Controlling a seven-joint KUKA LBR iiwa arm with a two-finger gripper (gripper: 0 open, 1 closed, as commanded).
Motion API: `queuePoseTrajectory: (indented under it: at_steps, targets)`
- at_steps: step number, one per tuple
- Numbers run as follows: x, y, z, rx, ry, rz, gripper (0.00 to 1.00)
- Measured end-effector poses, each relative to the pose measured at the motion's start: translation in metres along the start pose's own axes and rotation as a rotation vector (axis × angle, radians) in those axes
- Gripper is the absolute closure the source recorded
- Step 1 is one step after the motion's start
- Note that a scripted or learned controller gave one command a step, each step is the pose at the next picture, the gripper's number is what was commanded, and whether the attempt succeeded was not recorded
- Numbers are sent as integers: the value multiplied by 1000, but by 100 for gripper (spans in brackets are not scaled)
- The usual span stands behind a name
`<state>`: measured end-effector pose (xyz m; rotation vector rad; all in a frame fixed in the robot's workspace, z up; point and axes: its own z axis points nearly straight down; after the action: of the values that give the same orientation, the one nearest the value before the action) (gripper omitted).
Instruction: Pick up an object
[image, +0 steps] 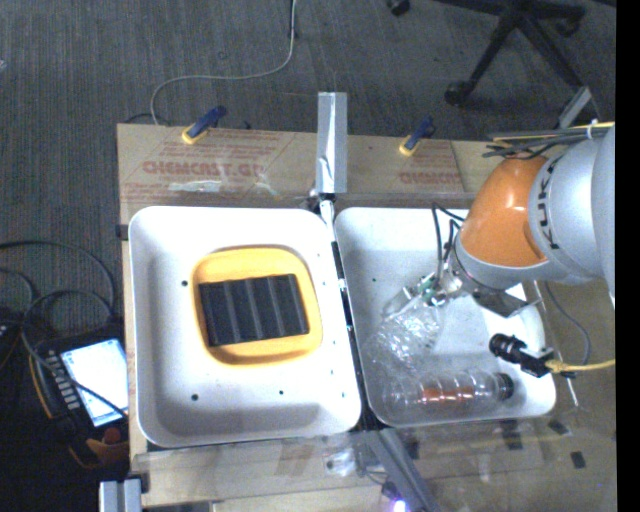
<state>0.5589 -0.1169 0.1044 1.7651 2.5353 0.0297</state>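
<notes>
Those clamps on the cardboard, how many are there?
2: one clamp at the back edge behind the left bin, another clamp behind the right bin. The arm might hide more.

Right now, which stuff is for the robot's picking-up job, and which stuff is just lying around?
For the job:
- yellow tray with dark slats, left bin
- crumpled clear plastic, right bin
- clear bottle, right bin
- robot arm

Just lying around:
- two blue clamps
- tablet on the floor

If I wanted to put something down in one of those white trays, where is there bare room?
Left bin: bare floor rings the yellow tray, widest along the near wall and the left side. Right bin: a free patch at the far-left corner, beside the divider. Its near half is crowded by the clear plastic bottle and crumpled clear wrap, and the arm hangs over its right side.
</notes>
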Motion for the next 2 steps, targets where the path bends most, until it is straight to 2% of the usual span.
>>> queuePoseTrajectory:
  at_steps: [1, 2]
  targets:
    - [-20, 17, -107, 44, 29, -10, 0]
    - [-11, -9, 13, 34, 24, 27, 0]
